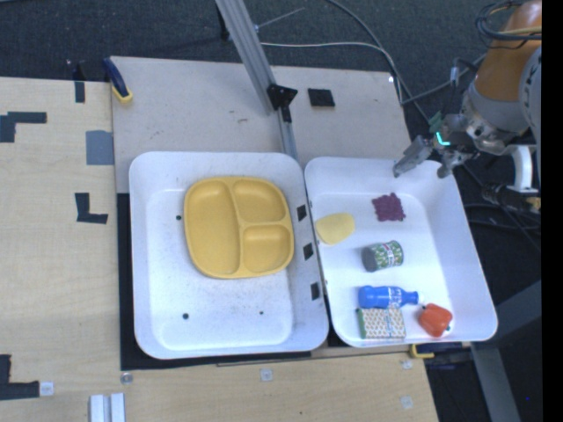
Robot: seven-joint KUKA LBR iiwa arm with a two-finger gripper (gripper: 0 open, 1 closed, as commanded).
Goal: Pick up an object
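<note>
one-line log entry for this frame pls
phase: approach | gripper: open, holding nothing, above right bin far edge | nearest: purple object | left bin: yellow divided plate

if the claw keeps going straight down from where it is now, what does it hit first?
Probably the right bin's bare floor or rim at its far corner. The claw, open, hangs above that corner; the purple object lies slightly nearer the camera and left. Depth from one slanted view is uncertain.

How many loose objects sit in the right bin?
6: yellow lump, purple piece, green can, blue bottle, patterned box, red object. None look hidden.
</note>
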